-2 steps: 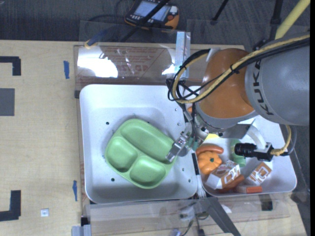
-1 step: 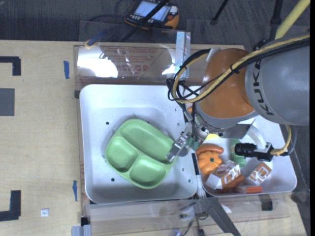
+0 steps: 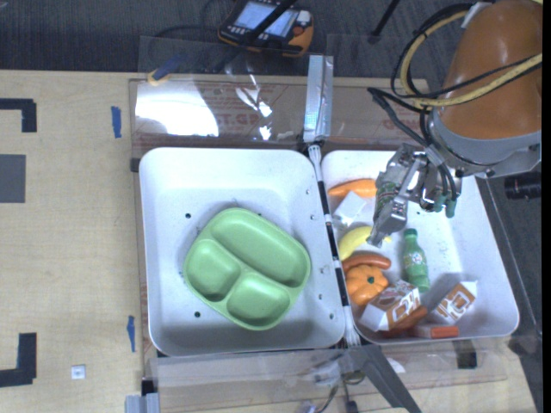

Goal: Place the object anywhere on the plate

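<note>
Hovering gripper [image 3: 385, 228] hung over yellow lemon [image 3: 354, 243] in right bin [image 3: 499, 291]; finger state unclear. Green three-section plate [image 3: 247, 268] sat in left bin [image 3: 164, 231].

bright overhead light, glare on plexiglass [image 3: 224, 101]

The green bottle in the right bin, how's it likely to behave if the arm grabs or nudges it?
The green bottle is lying on its side, and its round body would probably roll if nudged. It looks like a small smooth plastic toy, so likely light and a bit slippery. It's packed among other toys, so neighbours may shift too.
</note>
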Controlling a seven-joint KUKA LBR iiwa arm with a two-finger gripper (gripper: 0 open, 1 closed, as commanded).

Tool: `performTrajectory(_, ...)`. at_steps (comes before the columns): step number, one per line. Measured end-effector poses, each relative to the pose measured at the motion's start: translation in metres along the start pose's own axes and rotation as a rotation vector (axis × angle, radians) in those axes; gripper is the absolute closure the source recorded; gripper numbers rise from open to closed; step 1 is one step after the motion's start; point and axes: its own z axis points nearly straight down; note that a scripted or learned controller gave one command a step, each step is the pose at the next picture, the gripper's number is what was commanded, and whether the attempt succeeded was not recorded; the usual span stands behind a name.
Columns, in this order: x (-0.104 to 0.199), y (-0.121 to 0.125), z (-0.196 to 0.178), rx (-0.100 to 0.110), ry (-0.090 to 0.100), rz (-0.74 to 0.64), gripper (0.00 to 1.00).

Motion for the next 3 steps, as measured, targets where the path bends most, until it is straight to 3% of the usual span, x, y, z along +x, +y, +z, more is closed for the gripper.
performTrajectory(1,-0.001,0.001,-0.011,-0.003,-0.006,0.0,1.0)
performTrajectory(2,-0.003,0.002,-0.021,-0.006,-0.013,0.0,1.0)
performTrajectory(3,-0.02,-0.054,0.089,0.001,0.003,0.122,1.0)
